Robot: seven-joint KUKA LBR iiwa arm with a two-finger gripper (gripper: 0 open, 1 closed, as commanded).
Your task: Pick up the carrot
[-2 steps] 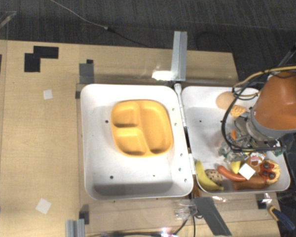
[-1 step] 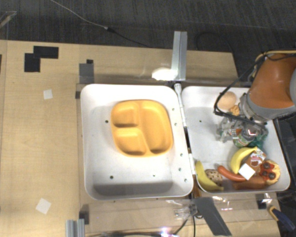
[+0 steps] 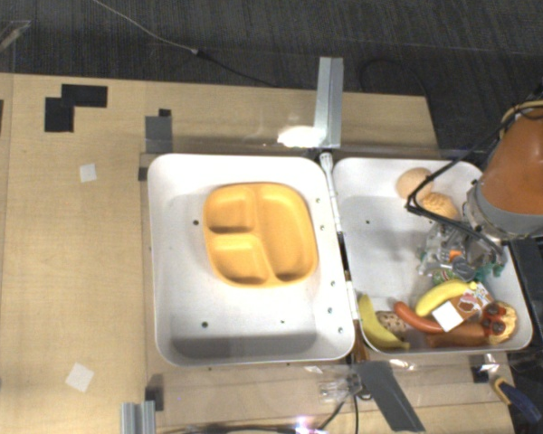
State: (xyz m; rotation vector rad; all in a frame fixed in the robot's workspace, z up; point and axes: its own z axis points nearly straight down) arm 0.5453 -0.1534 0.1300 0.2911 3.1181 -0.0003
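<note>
In the right bin, my gripper hangs low over a small orange piece with a green end, which looks like the carrot. The gripper's metal parts hide most of the carrot. It lies just above the food pile at the bin's front right. The arm's orange band covers the bin's right side.
A yellow divided plate sits in the left bin. Two bread rolls lie at the right bin's back. At its front are a banana, a second banana, a sausage, a pizza slice and a white tag.
</note>
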